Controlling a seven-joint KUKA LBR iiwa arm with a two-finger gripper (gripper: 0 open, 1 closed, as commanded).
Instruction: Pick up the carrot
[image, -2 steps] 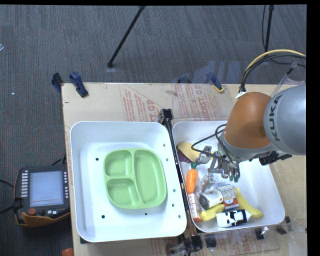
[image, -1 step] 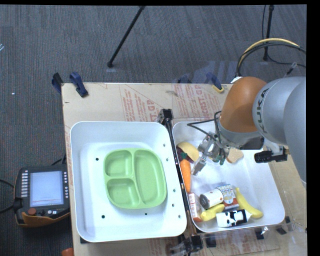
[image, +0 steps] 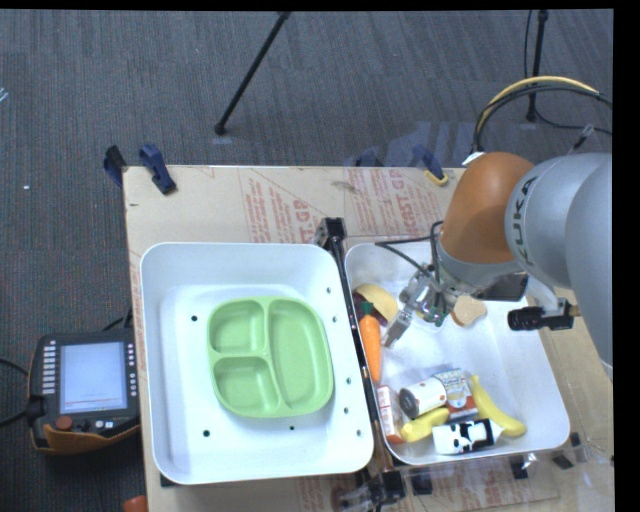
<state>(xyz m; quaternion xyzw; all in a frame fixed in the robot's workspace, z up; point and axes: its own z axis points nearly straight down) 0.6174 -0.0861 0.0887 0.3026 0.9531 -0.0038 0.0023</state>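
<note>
1. Presently, the carrot (image: 371, 346) lies in the right bin (image: 520, 385), close along its left wall, lengthwise from back to front.
2. The claw (image: 400, 325) hangs over the same bin, just to the right of the carrot's upper half; its tips point down and left toward the carrot.
3. The claw's fingers stand slightly spread, with nothing seen between them. Whether a tip touches the carrot cannot be told.
4. A pale yellowish piece (image: 375, 297) lies just behind the carrot's far end, and a tan piece (image: 468, 311) lies to the claw's right.
5. At the front of the right bin lie a can (image: 432, 392), a banana (image: 490, 405) and a black-and-white item (image: 466, 436), well apart from the claw.
6. The left bin (image: 165, 300) holds a green divided plate (image: 270, 357).
7. Both bins sit on the bench (image: 250, 200); a handheld screen unit (image: 85, 388) lies to its left.
</note>
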